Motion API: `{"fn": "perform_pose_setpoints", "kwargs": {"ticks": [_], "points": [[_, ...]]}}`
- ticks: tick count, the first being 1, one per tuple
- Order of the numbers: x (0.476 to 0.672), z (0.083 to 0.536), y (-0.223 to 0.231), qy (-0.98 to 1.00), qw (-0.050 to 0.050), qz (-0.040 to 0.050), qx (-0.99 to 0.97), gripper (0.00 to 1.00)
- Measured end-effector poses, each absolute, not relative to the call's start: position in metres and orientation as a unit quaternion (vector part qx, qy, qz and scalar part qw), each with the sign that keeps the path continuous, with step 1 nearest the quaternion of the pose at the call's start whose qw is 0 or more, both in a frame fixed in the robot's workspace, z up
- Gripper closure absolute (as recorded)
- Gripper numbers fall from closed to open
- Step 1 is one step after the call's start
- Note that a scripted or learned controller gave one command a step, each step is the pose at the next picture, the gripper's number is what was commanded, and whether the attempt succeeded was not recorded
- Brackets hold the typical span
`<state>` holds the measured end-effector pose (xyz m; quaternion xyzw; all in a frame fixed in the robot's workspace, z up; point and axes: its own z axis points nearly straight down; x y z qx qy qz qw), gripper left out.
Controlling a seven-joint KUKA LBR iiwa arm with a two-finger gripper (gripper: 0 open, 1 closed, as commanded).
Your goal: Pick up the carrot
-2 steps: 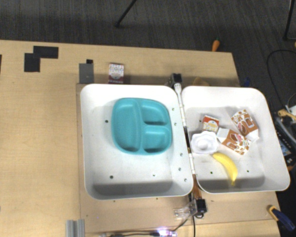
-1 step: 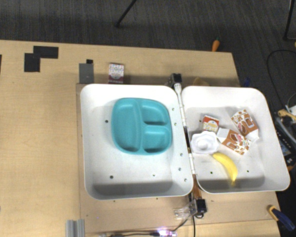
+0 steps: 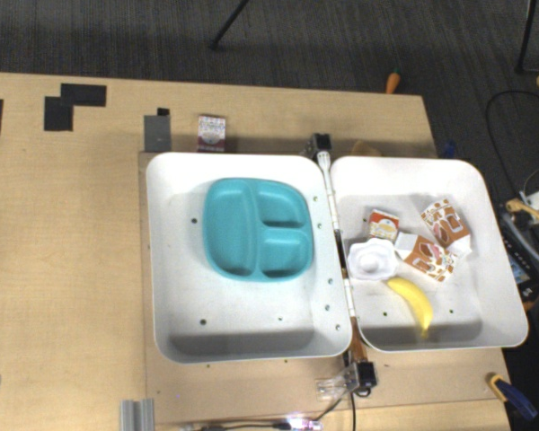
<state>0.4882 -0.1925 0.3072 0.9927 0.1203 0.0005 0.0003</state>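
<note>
The right bin (image 3: pixel 485 241) holds a yellow banana (image 3: pixel 411 302) near its front wall. A white round cup (image 3: pixel 370 260) lies just left of the banana. Behind the cup is a small orange-and-white carton (image 3: pixel 383 225). Two brown-and-white packets (image 3: pixel 428 257) (image 3: pixel 446 223) lie further right. The left bin (image 3: pixel 175 268) holds a teal divided plate (image 3: pixel 256 228) in its middle.
A small orange item (image 3: pixel 393 83) pokes up at the bench's far edge. A dark block (image 3: pixel 158 131) and a small printed box (image 3: pixel 212 131) stand behind the left bin. Cables and gear (image 3: pixel 534 214) crowd the floor to the right. The wooden bench (image 3: pixel 63 241) stretches leftward.
</note>
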Motion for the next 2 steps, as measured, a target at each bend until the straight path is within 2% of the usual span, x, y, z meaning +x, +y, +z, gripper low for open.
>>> {"fn": "perform_pose_setpoints", "kwargs": {"ticks": [1, 2], "points": [[0.4884, 0.3659, -0.1993, 0.107, 0.001, 0.0027, 0.994, 0.00], [0.4884, 0.3649, -0.1988, 0.108, 0.000, 0.0019, 0.994, 0.00]]}}
